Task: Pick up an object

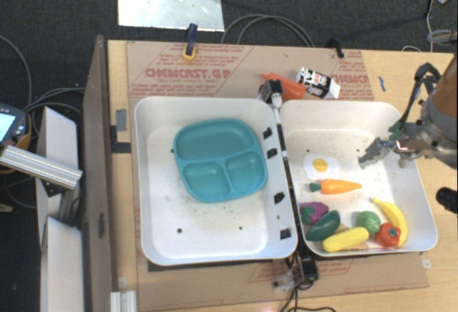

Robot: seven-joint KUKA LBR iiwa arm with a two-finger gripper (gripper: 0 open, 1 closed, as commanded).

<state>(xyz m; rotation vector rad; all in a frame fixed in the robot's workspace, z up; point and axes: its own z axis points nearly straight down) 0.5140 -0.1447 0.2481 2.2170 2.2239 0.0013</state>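
Nearest us, along the front wall of the right bin (418,182), we see the toy food crowded together: a yellow corn cob (346,238), a dark green cucumber (323,224), a purple piece (313,212), a green pepper (368,221), a red tomato (388,234) and a banana (392,216). Taking things by size, the desk (215,67) carries both bins; the left bin (154,182) holds a teal divided plate (218,160). The arm (440,114) reaches in from the right, and its end effector (373,153) hovers over the right bin, above and to the right of the carrot (339,187) and the fried egg (319,164); we cannot tell how far it is open, and nothing is visibly in it. We judge the approach is under way. The carrot, lying apart from the cluster, looks the easiest target: we would centre over its middle, close across its narrow width, and descend straight down so as not to nudge the egg just beside it.
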